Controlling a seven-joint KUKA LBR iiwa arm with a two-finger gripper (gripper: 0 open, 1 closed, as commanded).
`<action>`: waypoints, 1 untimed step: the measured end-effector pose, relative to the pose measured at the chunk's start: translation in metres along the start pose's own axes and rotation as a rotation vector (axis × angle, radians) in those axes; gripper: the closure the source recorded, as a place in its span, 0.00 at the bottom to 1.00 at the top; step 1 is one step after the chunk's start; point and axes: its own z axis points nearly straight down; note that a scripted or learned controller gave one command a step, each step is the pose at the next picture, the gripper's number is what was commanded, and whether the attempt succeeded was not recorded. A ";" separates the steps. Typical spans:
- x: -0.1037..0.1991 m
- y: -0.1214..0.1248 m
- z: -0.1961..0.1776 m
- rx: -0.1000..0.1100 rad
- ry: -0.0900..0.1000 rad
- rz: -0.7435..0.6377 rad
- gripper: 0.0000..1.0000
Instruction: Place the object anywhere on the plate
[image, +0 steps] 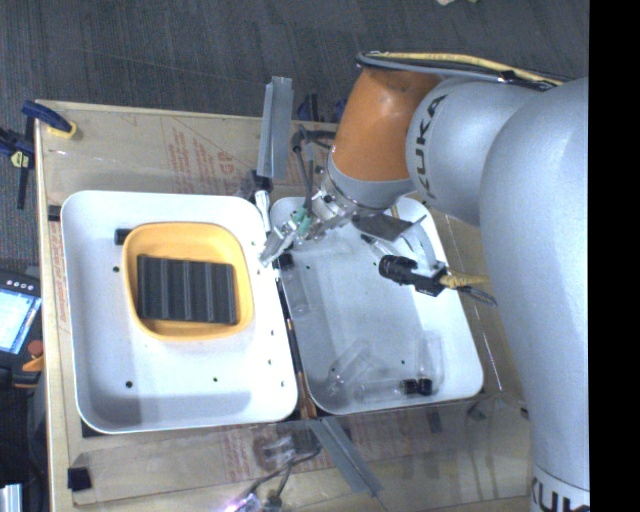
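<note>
- My gripper (283, 240) is hanging at the right bin's (455, 385) ten o'clock corner; can't tell my jaws' spread
- Glossy yellow rounded plate (187, 276) is sitting in the left bin (160, 400)

Glossy white plastic bins (150, 400) sit on a matt wooden bench (150, 140).

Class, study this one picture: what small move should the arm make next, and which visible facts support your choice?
Probably carry the hand a little further left, over the yellow plate in the left bin. The hand sits above the seam between the bins, and the plate lies just beyond. Whether it holds anything cannot be told from here.
</note>
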 end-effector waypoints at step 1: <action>0.031 0.026 -0.001 -0.004 -0.002 0.103 0.00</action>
